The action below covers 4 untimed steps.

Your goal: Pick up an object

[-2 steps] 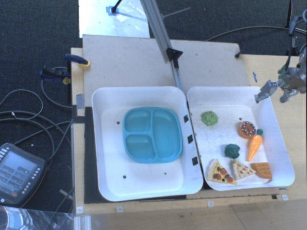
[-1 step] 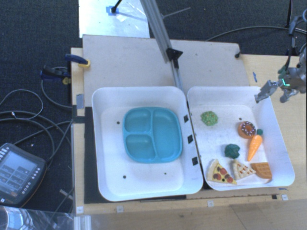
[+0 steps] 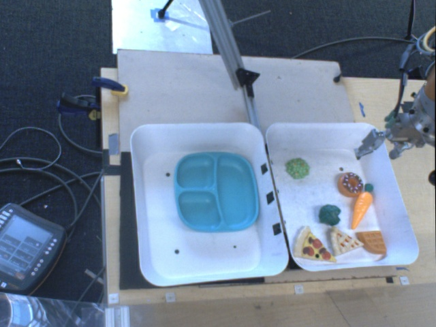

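Six toy foods lie in the right bin [image 3: 385, 251], none in my grasp. My gripper [image 3: 381, 146] hangs spread wide and empty over the bin's two-o'clock corner. I judge this the approach step: next I swing toward seven o'clock and descend onto the donut [image 3: 350, 183], nearest me.

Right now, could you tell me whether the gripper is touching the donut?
Apart. In the camera view the gripper is at the right bin's upper right edge, and bare white floor separates it from the donut.
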{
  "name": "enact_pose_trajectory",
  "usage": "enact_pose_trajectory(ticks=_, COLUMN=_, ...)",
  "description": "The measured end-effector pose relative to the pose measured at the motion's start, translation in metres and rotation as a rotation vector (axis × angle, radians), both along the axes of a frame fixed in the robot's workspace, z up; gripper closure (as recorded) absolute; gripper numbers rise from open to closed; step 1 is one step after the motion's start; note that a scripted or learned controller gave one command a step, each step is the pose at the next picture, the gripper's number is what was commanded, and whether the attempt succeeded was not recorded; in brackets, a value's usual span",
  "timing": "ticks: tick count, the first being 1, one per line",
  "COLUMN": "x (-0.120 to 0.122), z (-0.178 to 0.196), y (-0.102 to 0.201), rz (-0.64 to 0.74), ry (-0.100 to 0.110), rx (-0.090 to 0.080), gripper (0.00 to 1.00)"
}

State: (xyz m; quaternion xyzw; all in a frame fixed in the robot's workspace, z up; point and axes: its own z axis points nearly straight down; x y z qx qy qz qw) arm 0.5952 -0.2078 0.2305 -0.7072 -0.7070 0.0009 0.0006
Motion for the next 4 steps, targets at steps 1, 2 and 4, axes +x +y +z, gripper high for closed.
enact_pose_trajectory(ticks=1, x=-0.003, z=-0.062, y=0.005, rz=0.001, ry=0.002, rx=0.001, gripper=0.00)
enact_pose_trajectory(ticks=2, x=-0.006, z=-0.125, y=0.006, rz=0.001, ry=0.002, rx=0.001, gripper=0.00)
enact_pose_trajectory(ticks=4, x=-0.001, z=-0.065, y=0.001, rz=0.002, ry=-0.007, rx=-0.001, gripper=1.00)
